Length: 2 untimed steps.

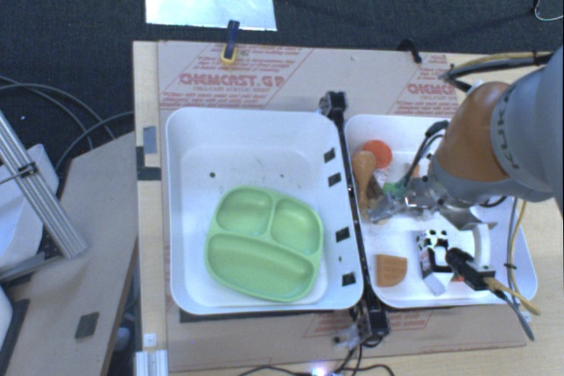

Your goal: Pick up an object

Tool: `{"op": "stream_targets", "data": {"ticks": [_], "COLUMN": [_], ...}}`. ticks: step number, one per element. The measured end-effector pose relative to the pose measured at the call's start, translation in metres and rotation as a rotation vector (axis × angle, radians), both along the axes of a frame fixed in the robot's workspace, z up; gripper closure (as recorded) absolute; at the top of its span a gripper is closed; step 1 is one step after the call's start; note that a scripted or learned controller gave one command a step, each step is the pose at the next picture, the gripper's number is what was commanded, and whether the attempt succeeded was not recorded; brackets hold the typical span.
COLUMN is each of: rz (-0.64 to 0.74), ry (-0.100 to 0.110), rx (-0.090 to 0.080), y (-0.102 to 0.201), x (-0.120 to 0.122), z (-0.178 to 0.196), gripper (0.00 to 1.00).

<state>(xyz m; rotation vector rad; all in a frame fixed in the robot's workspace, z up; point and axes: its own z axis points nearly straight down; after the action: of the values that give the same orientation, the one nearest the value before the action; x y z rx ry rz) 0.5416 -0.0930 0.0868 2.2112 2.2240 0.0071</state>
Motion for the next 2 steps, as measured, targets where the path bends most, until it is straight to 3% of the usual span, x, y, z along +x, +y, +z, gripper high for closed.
{"op": "stream_targets", "data": {"ticks": [1,2], "rz": [-0.008,0.003], "ry": [-0.003,-0.001], "rx": [-0.003,0.001], "y": [-0.031,-0.005], "x": [-0.049,0.038], "z": [0.0,-0.001], "gripper": [0.0,0.0]}}
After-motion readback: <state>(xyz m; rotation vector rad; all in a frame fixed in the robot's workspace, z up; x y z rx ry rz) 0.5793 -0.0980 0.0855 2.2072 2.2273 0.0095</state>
